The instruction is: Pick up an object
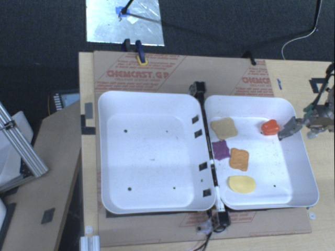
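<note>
- Camera view: the desk (172,67) carries two shallow white bins side by side, set on a sheet of brown cardboard printed with red lettering.
- The left bin (112,109) has a bare white floor marked by a few small dark dots.
- The right bin (301,161) holds five small objects, all lying in its left and middle part.
- A tan flat piece (224,127) lies near the bin's upper left, close to the divider between the bins.
- A purple piece (220,150) sits just below the tan one, right beside the divider.
- An orange waffle-textured piece (239,159) lies just to the right of the purple piece, touching or nearly touching it.
- A yellow oval piece (241,184) rests lower down, apart from the orange one.
- A red-orange rounded object (269,127) sits toward the bin's upper right.
- The tool (288,129) reaches in from the right edge, over the right bin's right-hand side, its grey tip pointing left and ending just beside the red-orange object.
- How far the tool is parted cannot be told at this size and angle, and nothing is seen clamped in it.
- Beyond the desk, a shiny silver square sheet (124,13) lies on the dark floor at the top.
</note>
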Robot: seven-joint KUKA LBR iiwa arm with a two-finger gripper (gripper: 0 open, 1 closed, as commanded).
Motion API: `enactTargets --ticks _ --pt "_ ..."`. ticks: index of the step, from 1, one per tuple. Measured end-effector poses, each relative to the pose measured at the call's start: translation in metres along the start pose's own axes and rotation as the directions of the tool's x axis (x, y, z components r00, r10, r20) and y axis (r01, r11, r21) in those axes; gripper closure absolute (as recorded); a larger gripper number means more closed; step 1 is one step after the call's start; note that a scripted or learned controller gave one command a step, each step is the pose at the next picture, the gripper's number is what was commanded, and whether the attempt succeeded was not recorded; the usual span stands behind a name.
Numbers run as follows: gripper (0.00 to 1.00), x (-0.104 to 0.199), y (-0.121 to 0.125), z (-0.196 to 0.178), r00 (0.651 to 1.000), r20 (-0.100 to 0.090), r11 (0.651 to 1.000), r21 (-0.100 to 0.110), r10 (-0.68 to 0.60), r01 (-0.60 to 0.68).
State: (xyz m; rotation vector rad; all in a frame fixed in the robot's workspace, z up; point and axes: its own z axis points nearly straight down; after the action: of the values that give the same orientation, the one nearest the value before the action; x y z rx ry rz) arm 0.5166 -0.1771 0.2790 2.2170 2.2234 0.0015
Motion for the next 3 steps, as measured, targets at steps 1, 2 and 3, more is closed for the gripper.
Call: enactTargets --ticks 1,2,3 --pt "0.0 -0.031 0.071 -0.18 1.0 0.009 1.0 -0.022 -0.004 0.004" --pt "0.0 0.052 0.132 -0.26 1.0 0.001 1.0 -0.014 -0.011 0.011" --pt "1.0 0.047 0.13 -0.266 1.0 0.002 1.0 -0.007 -0.006 0.006"
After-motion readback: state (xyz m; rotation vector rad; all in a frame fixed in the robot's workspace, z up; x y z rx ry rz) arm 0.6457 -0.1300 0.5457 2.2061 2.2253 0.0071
